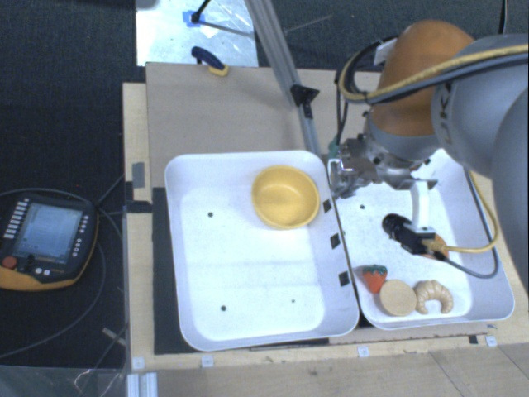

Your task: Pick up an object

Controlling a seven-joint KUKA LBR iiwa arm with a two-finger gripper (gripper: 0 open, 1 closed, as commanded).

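A yellow bowl [285, 197] sits upright in the far part of the left bin [198, 304]. In the right bin's [488, 300] near corner lie a small red and green piece like a strawberry [374, 278], a round tan disc [397, 298] and a croissant-shaped piece [434, 296], close together. My gripper [343, 177] hangs under the orange-banded wrist at the far left of the right bin, near the wall between the two bins. It is just right of the bowl and well away from the three small pieces. The wrist hides what lies beneath it.
A black connector on a yellow cable [411, 232] hangs over the middle of the right bin. A metal pole [277, 44] slants down to the bins' far edge. A control pendant [43, 238] lies on the floor at left.
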